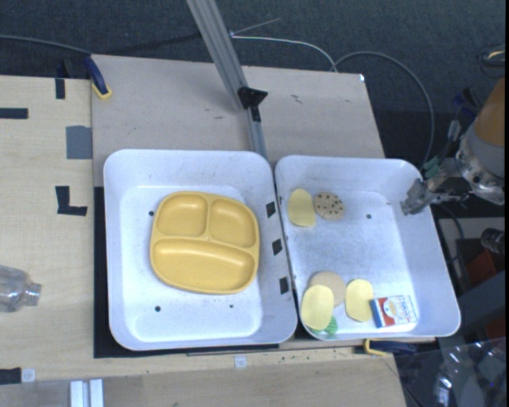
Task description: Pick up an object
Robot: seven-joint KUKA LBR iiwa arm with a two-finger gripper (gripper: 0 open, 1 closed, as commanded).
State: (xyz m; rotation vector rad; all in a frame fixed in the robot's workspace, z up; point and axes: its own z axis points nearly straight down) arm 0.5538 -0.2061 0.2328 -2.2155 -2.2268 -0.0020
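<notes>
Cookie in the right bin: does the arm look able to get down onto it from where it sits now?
Probably yes. The cookie lies flat on the right bin floor, with only a yellow piece close on one side. The end effector sits at the bin's right rim, with bare floor between.

Even, fairly bright overhead light; soft faint shadows. White bins (195,164) slightly washed out w/ mild glare. Whole pic soft, low-res, grainy; dark floor (339,7) noisy, edges blurrier.
</notes>
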